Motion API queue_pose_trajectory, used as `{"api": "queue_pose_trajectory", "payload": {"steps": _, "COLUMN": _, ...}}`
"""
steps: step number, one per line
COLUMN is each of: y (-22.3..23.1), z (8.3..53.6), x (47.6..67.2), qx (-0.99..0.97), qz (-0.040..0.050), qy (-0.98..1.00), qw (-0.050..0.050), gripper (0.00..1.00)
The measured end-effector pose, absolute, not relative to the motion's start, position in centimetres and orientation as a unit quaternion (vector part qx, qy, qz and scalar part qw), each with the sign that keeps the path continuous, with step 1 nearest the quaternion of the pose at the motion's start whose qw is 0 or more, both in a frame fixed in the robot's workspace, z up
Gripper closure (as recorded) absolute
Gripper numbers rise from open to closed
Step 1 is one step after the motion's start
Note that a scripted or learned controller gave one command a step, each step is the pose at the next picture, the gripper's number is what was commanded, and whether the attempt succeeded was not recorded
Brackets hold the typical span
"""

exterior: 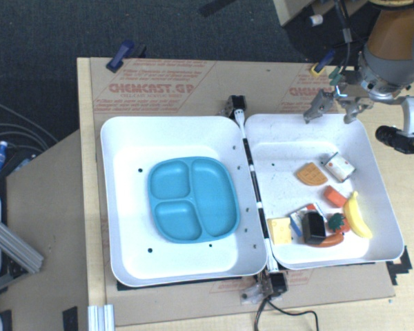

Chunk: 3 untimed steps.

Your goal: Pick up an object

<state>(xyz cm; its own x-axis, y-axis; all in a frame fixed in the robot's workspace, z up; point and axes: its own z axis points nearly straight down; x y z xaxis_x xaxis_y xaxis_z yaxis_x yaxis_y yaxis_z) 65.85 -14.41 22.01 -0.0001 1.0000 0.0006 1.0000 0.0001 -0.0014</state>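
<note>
My gripper (329, 112) hangs over the far edge of the right bin (290, 140), its two fingers spread apart with nothing between them. Below it in that bin lie a tan cookie-shaped piece (311, 175), a small white block (338, 166), an orange piece (335, 197), a yellow banana (358, 216), a yellow cheese-like square (281, 230), a black block (312, 226) and a red sausage-shaped piece (329, 240). All of these sit well toward the near side, apart from the gripper.
The left bin (124, 185) holds a blue divided plate (192, 198). A black hinge strip (252, 178) runs between the two bins. A blue clip (119, 56) lies on the bench's far left corner. Cables trail off to the left.
</note>
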Motion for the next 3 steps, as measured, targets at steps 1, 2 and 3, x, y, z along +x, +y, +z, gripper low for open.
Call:
{"api": "queue_pose_trajectory", "payload": {"steps": 1, "y": -11.8, "z": 10.1, "x": 63.5, "qx": -0.707, "qz": 0.0008, "qy": -0.707, "qw": 0.002, "gripper": 0.0}}
{"api": "queue_pose_trajectory", "payload": {"steps": 2, "y": -13.4, "z": 8.4, "x": 57.4, "qx": -0.707, "qz": 0.0006, "qy": -0.707, "qw": 0.001, "gripper": 0.0}}
{"api": "queue_pose_trajectory", "payload": {"steps": 3, "y": -13.4, "z": 9.4, "x": 57.5, "qx": -0.708, "qz": -0.0002, "qy": -0.707, "qw": 0.0, "gripper": 1.0}}
